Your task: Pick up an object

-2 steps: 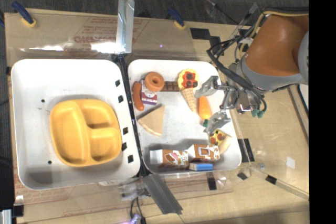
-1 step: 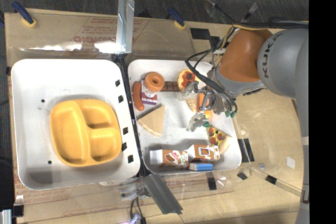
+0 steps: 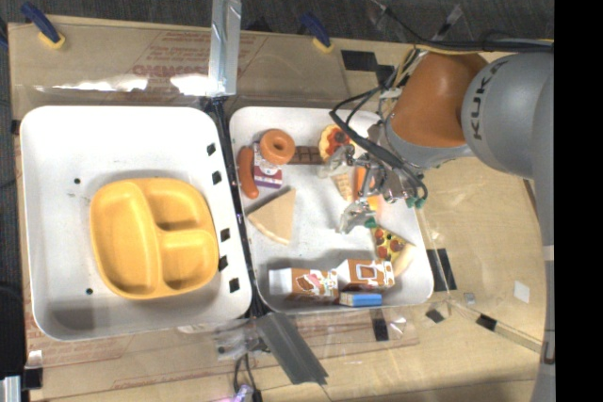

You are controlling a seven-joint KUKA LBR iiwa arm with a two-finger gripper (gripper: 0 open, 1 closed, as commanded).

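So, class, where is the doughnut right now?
The doughnut sits near the top-left corner of the right bin, beside the red sausage.

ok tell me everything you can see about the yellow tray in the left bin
The yellow tray looks like moulded plastic, a rounded rectangle with raised rims and three compartments: one long one along its left side and two smaller ones on the right. All three hold nothing. It lies flat and right way up, turned slightly askew, on the floor of the left bin, roughly central and a little toward the near side. Only the bin touches it. The gripper is over the right bin.
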